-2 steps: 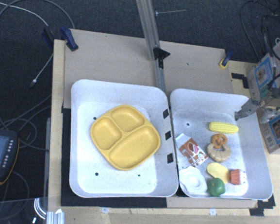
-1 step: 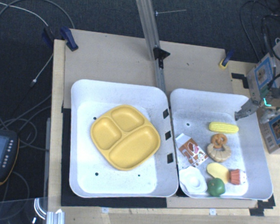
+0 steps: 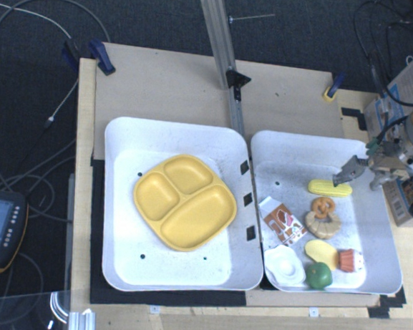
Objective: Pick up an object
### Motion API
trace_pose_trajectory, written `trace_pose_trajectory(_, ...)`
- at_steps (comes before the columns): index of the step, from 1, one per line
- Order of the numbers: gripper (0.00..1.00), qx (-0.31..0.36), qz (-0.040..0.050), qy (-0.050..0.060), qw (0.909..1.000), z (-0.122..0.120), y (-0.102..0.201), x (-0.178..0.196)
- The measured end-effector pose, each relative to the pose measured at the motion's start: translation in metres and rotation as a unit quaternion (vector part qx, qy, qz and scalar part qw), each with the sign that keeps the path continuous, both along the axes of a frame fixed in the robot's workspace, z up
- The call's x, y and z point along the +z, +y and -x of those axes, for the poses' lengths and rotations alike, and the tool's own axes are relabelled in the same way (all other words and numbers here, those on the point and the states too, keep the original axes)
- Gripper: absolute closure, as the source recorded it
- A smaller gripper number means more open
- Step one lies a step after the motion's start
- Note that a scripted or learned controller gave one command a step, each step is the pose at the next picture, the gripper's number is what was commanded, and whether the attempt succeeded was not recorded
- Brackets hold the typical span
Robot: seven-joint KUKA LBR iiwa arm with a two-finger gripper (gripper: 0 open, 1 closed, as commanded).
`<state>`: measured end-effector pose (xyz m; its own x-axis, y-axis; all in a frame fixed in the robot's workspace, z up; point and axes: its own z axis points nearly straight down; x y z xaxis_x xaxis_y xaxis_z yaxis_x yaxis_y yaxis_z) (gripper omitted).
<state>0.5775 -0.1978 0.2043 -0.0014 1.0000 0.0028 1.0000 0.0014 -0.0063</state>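
So I'm on the approach, my gripper (image 3: 364,173) spread and holding nothing above the right bin (image 3: 288,152), with the yellow corn toy (image 3: 329,187) just below-left, so I probably need to drop and pinch it.

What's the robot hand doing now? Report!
Gripper open, holding nothing, above right bin. Yellow corn just below it. Pretzel close by.

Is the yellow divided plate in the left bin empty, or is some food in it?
Empty: all three compartments of the yellow divided plate show bare yellow surface.
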Motion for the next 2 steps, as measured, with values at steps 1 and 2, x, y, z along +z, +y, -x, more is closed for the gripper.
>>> trace_pose_trajectory(1, 0.00, -0.001, -0.0005, 0.001, 1.0000, 0.008, 0.004, -0.060)
trace_pose_trajectory(2, 0.00, 0.000, -0.0002, 0.000, 1.0000, 0.009, 0.005, -0.114)
